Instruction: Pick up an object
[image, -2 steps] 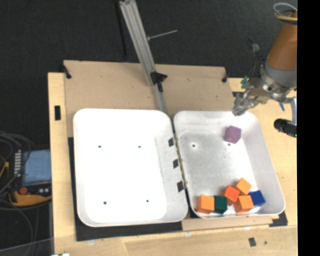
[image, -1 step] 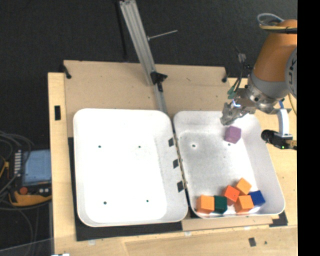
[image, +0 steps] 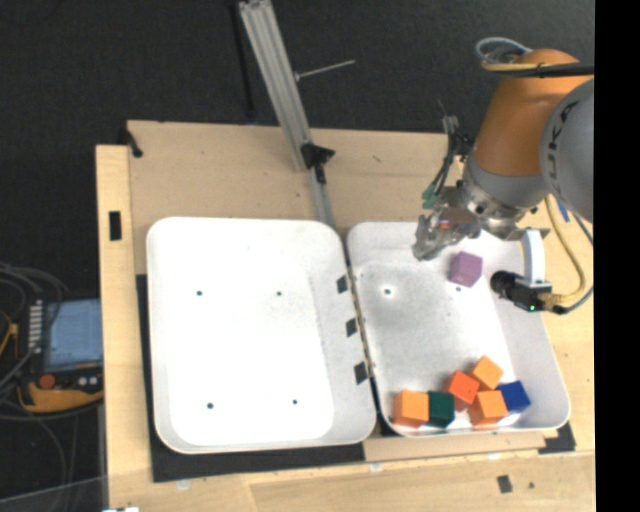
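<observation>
A purple block (image: 465, 268) lies near the back of the right bin (image: 420, 320). Just up and to the left of it, over the bin's back part, hangs my gripper (image: 432, 240), apart from the block and with nothing visibly between its fingers. Along the right bin's front edge sits a cluster of blocks: several orange blocks (image: 463, 386), a green block (image: 441, 407) and a blue block (image: 514, 396).
The left bin (image: 245, 330) lies beside the right one. A slanted metal rail (image: 283, 90) runs from the top down to the gap between the bins. A small black device with a cable (image: 522, 290) hangs by the right bin's right edge.
</observation>
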